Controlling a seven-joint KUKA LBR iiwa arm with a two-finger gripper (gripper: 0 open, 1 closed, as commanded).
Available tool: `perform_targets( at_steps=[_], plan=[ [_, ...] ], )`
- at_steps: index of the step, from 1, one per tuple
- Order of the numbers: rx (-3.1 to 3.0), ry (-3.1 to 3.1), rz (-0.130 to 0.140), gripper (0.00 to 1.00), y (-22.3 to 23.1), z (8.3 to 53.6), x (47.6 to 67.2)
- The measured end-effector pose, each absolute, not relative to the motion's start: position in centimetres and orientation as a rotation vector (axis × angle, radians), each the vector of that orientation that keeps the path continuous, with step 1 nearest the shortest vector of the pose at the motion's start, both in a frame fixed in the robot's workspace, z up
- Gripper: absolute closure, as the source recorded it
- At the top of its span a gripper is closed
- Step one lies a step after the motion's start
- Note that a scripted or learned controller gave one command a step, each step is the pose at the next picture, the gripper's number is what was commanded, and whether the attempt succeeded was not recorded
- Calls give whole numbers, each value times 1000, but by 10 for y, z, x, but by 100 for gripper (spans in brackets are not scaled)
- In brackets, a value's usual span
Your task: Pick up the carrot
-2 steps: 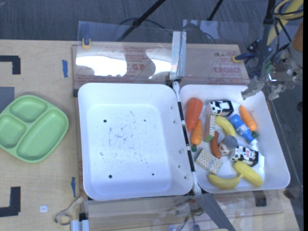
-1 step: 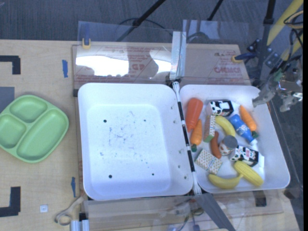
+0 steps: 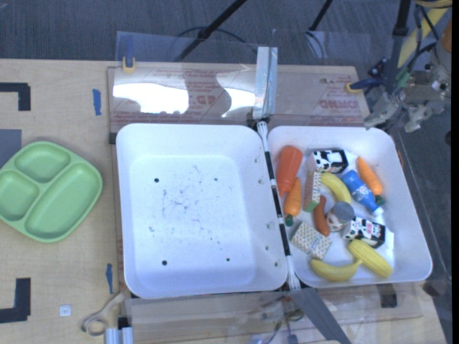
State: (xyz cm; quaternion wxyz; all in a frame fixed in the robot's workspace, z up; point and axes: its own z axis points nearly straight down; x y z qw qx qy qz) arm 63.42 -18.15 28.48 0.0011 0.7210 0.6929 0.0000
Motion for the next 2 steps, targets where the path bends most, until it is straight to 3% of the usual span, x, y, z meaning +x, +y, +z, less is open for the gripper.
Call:
perform_targets(
  at_steps=[1,2],
  plan=[
    [2234,2210,0,0,-192,190,649],
    [2203,2237,0,0,-215,153,660]
  ],
)
